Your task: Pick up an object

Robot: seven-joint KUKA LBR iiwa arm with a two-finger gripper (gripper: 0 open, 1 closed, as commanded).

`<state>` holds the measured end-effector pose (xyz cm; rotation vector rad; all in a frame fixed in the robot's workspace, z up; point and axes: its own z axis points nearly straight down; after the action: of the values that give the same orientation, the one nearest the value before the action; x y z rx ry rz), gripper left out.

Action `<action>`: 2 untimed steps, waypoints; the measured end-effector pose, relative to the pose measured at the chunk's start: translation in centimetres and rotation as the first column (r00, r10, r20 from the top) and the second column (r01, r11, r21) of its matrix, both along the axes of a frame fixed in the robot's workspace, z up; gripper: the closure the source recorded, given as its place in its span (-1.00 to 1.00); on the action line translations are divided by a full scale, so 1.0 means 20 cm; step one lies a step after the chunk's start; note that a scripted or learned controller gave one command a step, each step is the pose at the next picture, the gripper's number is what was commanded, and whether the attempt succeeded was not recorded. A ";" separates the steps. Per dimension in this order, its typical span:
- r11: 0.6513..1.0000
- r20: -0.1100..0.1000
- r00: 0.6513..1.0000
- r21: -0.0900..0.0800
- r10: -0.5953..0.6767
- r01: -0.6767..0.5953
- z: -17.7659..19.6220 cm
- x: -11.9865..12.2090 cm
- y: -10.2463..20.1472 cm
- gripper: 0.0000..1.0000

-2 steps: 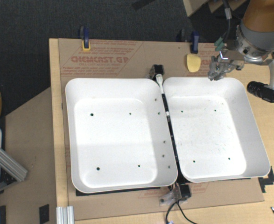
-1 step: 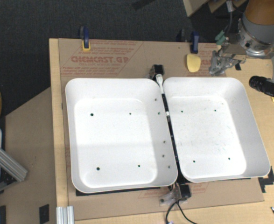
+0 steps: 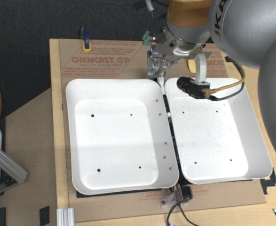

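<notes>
My gripper (image 3: 156, 72) hangs at the far edge of the bench, right over the seam where the left bin (image 3: 81, 140) and the right bin (image 3: 250, 140) meet, just above their back rims. The grey arm with its orange band comes in from the upper right and covers the right bin's far corner. Both bins show bare white floors with a few small dark dots. A small pale yellow patch (image 3: 192, 64) peeks out beside the wrist, behind the right bin; I cannot make out what it is.
The bins sit on a brown cardboard sheet (image 3: 109, 58) with red print. A blue and yellow clamp (image 3: 85, 37) stands at its far left corner. A metal rail (image 3: 6, 166) lies at the left, and cables (image 3: 177, 199) run below the bins' front edge.
</notes>
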<state>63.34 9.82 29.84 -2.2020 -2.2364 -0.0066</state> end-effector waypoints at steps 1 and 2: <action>1.000 0.005 1.000 -0.006 -0.018 0.018 0.22 -0.01 -0.25 1.00; 1.000 -0.009 1.000 -0.004 -0.011 0.010 -0.20 0.13 0.04 1.00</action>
<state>65.92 10.71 25.92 -2.2114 -2.2225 0.0079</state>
